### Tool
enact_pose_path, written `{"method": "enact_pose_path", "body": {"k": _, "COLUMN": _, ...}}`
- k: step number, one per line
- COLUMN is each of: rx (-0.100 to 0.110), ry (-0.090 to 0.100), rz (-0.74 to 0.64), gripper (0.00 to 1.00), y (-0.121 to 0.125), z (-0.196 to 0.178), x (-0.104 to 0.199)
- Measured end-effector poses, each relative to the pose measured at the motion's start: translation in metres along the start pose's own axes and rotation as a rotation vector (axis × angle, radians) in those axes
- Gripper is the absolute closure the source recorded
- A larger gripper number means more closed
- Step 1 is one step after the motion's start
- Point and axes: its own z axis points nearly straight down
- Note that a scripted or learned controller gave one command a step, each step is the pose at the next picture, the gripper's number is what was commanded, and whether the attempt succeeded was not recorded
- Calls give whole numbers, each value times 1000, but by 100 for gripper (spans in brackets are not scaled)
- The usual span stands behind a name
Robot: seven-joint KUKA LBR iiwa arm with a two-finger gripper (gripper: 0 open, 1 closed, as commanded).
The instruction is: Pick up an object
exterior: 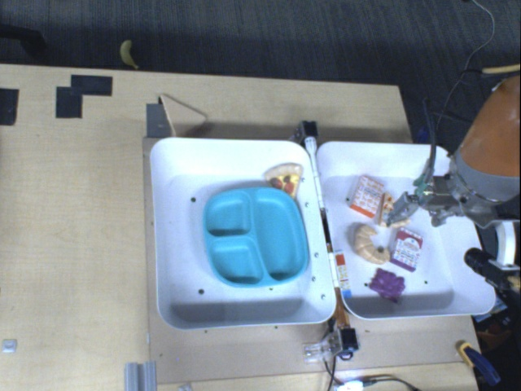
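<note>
Bench: two bins. Left bin (175,243): one blue tray (254,236), one pizza slice (285,177). Right bin (440,296): four items; gripper (404,208) above them, finger state unreadable.

Arm (496,149) cut off at the right edge — pincer (400,210) fingertips too blurred to tell.

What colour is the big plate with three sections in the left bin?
The plastic three-section plate is bright turquoise blue, seen in the camera view.
</note>
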Motion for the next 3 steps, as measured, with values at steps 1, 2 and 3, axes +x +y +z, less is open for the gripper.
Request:
{"method": "enact_pose_path", "body": {"k": 1, "rx": -10, "ry": -2, "rz": 1, "gripper": 0, "y": 15, "z": 103, "x": -7}}
{"method": "enact_pose_path", "body": {"k": 2, "rx": -15, "ry": -6, "rz": 2, "gripper": 100, "y": 16, "z": 92, "x": -8}}
{"method": "enact_pose_path", "body": {"k": 3, "rx": -14, "ry": -6, "rz": 1, "gripper": 0, "y": 16, "z": 92, "x": -8}}
